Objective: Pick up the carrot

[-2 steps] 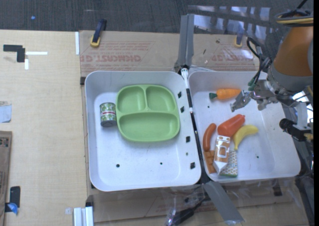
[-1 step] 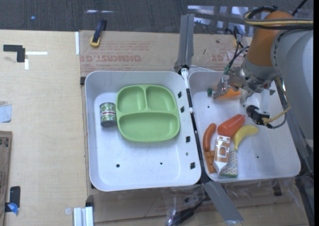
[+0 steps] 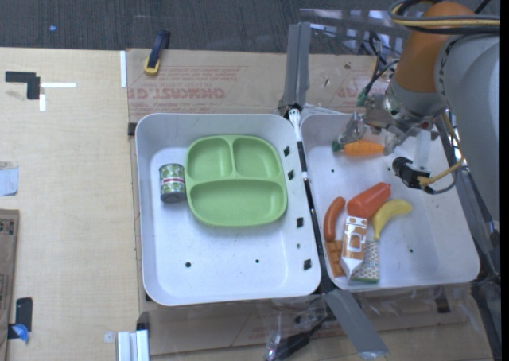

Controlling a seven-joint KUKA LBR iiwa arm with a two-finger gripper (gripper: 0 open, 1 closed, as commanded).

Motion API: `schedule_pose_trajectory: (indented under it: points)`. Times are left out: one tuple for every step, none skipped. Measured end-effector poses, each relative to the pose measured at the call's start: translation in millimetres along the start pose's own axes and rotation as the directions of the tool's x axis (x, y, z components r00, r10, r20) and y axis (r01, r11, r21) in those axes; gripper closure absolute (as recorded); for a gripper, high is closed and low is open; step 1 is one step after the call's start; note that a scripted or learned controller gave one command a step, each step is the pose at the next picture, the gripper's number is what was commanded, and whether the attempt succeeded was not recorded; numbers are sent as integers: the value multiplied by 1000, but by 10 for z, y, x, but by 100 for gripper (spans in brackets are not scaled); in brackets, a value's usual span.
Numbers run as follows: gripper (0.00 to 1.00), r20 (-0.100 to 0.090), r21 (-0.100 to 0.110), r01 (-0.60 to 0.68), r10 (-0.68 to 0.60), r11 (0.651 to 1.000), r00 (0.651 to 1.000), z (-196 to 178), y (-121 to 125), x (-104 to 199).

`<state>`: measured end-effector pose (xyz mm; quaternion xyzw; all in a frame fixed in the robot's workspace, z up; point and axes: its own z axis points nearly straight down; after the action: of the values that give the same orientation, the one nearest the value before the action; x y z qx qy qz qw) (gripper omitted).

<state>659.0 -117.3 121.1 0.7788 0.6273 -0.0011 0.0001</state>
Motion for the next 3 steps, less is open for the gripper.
schedule_pose_trajectory:
  points:
    - [0, 1, -1, 159, -159, 987, 987, -725, 38, -160]
    - [0, 0, -1, 289, -289, 957, 957, 303, 56, -258]
    - [100, -3, 11, 288, -288, 958, 958, 239, 35, -266]
